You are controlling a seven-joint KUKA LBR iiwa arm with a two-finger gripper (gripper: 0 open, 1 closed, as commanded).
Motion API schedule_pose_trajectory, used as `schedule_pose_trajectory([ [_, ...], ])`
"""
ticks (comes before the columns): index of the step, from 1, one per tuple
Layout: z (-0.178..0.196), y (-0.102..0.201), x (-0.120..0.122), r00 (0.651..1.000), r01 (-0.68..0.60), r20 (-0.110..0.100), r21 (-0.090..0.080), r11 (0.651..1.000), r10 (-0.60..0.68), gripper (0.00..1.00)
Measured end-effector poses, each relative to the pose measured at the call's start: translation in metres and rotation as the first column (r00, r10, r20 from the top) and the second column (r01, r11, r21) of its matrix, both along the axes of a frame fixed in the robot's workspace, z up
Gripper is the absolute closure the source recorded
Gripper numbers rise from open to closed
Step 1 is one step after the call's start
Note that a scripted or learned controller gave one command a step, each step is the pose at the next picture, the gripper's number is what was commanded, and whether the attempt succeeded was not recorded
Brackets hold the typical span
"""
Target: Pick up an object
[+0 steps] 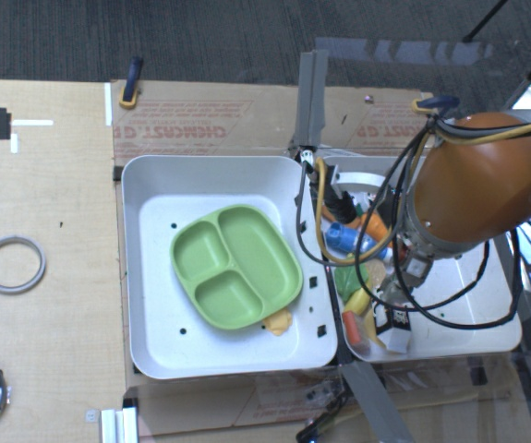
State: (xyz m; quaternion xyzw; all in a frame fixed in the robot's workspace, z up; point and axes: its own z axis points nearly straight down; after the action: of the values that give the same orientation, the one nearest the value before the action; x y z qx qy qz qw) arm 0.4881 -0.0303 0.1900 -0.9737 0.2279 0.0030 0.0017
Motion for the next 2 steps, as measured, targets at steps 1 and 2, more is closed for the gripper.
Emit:
schedule_pose_trajectory([
  [1,0.036,-0.008,0.005,0.942,0.336,0.002,-0.001,0.942,-0.336,1.0],
  [2,0.0,0.018,0.004,0.811,0.586,0.0,-0.004,0.811,-0.586,1.0],
])
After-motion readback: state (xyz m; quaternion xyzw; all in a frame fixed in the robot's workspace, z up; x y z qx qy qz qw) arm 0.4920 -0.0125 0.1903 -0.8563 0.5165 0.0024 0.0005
